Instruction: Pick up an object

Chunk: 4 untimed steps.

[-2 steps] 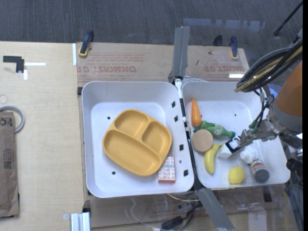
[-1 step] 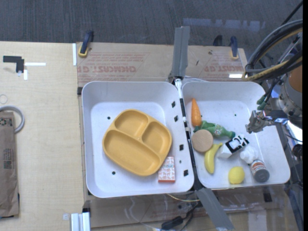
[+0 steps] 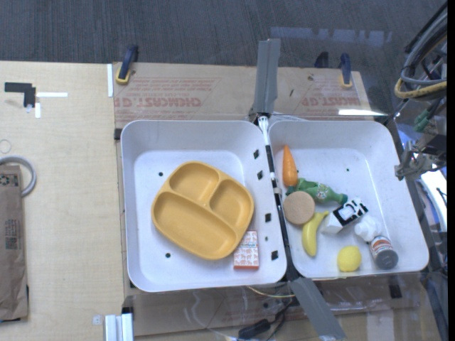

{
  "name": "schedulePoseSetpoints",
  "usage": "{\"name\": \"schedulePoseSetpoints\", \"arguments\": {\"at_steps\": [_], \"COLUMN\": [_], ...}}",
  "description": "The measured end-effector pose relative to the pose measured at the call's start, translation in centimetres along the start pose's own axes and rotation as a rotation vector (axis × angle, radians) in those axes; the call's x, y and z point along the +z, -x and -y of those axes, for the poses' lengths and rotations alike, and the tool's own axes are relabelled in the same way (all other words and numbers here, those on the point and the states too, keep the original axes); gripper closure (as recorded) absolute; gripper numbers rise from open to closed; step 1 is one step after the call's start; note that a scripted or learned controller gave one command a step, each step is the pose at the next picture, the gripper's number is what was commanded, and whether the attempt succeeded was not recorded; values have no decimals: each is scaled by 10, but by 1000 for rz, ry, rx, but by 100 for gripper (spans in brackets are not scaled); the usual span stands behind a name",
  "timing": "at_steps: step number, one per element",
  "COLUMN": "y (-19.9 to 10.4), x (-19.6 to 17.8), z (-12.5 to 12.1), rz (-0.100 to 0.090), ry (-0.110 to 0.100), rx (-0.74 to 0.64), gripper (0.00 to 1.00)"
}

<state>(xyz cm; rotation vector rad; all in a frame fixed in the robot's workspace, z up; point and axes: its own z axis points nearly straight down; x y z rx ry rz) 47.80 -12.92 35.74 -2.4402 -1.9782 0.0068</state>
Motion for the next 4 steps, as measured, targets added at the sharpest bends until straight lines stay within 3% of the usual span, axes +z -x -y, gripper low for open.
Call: {"name": "schedulePoseSetpoints", "arguments": {"at_steps": [1,2,3,4], "y": [-14,37,53,32], "x": [-83,-83,-82,-83], "z": [-28,-96,-136,-109], "rz": [1,1,1,0], "ry": [-1,-2,-3,-3], "rx": [458,355,623,709], "gripper": [100,100,100,100]}}
